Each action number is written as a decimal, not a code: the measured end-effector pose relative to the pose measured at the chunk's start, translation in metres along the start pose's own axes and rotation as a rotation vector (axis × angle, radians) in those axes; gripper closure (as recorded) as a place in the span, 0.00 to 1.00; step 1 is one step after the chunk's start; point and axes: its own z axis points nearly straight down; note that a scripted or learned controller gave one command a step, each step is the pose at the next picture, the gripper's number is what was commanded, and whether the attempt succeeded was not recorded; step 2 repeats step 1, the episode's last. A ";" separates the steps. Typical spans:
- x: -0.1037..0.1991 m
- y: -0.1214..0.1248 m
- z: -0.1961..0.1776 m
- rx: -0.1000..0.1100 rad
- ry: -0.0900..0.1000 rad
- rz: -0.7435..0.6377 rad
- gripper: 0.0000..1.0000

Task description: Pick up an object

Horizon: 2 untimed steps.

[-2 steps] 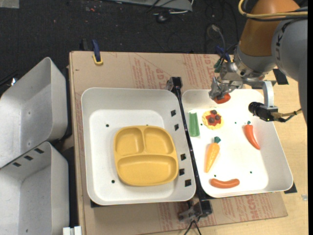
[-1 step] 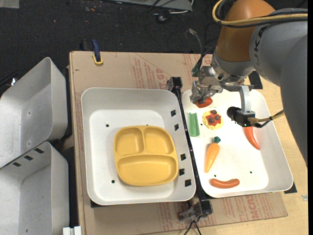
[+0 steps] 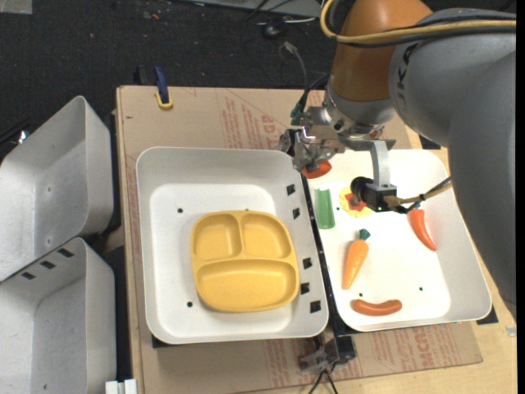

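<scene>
A yellow plastic divided tray (image 3: 244, 261) is lying in the left white bin (image 3: 156, 220). The end effector (image 3: 316, 156) is hovering over a red-orange item (image 3: 317, 169) at the right bin's (image 3: 459, 294) far-left corner, apparently reaching; its grip I cannot tell. Next: descending squarely. A green block (image 3: 326, 208) and orange carrot (image 3: 354, 258) are lying nearby.

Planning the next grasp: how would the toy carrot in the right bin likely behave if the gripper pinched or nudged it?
The carrot looks like moulded plastic, so probably stiff and light. Its tapered, rounded body may slip out of a pinch near the tip. Lying flat on the right bin, apart from the sausage, it could roll or pivot if nudged.
</scene>
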 end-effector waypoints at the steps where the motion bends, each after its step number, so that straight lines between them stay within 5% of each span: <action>1: 0.047 -0.001 -0.006 0.000 0.000 0.001 1.00; 2: 0.047 -0.001 -0.006 0.000 0.000 0.001 1.00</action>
